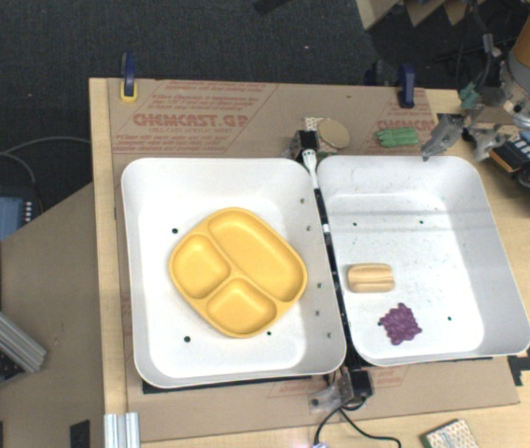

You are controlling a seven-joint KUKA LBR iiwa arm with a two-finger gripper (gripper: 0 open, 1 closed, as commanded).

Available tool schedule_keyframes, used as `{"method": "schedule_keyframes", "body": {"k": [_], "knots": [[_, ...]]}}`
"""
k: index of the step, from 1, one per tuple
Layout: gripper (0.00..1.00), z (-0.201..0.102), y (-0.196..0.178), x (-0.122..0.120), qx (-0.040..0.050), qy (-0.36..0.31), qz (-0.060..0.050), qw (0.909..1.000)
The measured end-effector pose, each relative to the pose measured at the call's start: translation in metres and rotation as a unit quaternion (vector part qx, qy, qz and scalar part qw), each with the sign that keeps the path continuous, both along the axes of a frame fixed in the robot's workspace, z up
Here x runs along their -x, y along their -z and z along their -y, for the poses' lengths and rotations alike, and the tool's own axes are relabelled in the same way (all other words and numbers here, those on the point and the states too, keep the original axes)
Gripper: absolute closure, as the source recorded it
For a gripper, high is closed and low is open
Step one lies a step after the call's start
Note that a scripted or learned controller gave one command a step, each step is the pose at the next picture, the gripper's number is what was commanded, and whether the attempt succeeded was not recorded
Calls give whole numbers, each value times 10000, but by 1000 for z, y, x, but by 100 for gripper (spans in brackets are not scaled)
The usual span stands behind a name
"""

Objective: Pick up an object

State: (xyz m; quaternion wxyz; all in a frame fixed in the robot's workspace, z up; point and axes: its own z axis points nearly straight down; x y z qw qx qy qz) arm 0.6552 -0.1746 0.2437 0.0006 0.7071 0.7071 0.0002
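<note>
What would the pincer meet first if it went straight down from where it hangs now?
Probably the far rim of the right bin, near its back right corner; the pincer hangs about there, but depth is unclear.

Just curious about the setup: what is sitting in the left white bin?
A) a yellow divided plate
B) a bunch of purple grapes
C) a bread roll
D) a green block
A, the yellow divided plate lies in the left bin, alone.
</note>
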Motion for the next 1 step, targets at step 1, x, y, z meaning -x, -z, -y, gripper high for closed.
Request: {"method": "schedule_keyframes", "body": {"k": [1], "knots": [[0,53,12,55,3,33,-30,10000]]}}
